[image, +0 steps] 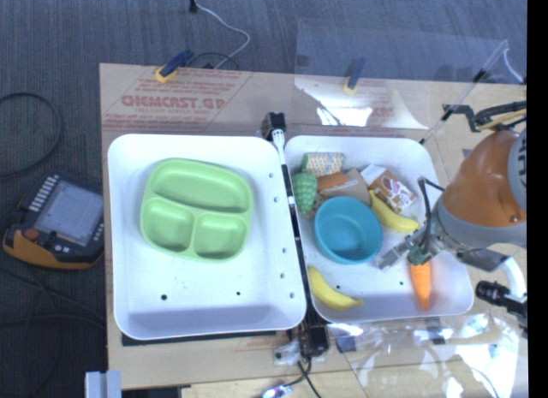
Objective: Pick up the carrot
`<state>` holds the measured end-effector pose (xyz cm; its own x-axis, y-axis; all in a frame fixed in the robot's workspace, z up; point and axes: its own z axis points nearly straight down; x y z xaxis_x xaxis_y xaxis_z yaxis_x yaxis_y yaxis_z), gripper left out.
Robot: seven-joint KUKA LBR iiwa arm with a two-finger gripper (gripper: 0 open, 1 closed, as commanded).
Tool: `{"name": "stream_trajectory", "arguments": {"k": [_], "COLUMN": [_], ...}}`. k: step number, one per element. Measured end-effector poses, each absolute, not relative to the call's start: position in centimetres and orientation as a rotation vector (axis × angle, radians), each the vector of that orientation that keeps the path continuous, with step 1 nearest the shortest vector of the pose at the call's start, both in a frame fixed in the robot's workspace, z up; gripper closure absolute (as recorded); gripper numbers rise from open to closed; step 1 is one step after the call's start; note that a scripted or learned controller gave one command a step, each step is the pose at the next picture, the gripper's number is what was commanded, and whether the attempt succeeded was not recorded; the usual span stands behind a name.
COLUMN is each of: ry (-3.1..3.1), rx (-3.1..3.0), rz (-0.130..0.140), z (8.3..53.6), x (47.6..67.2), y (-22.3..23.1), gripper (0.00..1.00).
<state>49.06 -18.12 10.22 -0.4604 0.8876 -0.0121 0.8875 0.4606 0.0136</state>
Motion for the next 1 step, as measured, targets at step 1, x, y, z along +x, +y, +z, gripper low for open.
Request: {"name": "stream_trajectory", "arguments": {"k": [1], "ry": [2.408], "rx": [2.018], "rz": [-0.002], "z": [15.81], "x": [48.46], "y": [-13.36], "gripper": [1.00]}}
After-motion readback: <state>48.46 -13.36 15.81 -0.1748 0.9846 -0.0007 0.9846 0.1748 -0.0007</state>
